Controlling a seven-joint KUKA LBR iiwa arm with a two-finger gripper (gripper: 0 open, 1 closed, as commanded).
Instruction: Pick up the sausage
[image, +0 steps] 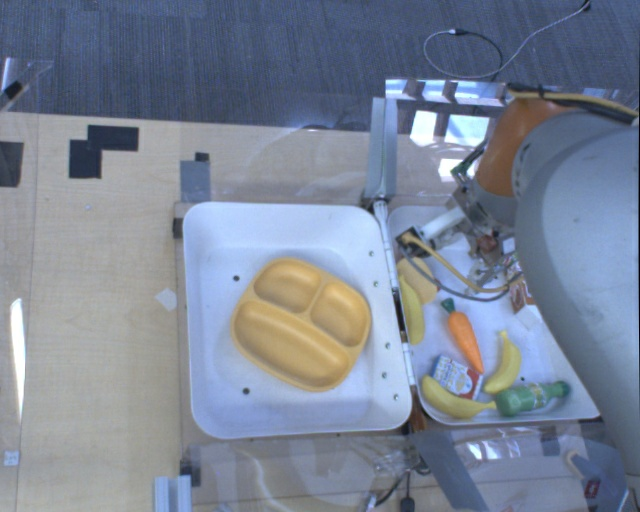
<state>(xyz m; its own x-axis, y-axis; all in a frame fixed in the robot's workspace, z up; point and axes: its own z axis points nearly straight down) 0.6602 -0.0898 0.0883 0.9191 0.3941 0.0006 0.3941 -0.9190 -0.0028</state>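
Left bin (200, 300): yellow divided plate (300, 322). Right bin (437, 345): banana (412, 312) by left wall, carrot (464, 340) at centre, green bottle (530, 398) at front. Gripper (487, 262) low over rear (grip state: you cannot tell). Sausage (519, 290) just right of gripper, against arm, partly hidden.

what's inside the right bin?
Visible: bananas, a carrot, a green bottle and a red-and-white packet. The arm covers the right side of the bin; anything under it can't be seen.
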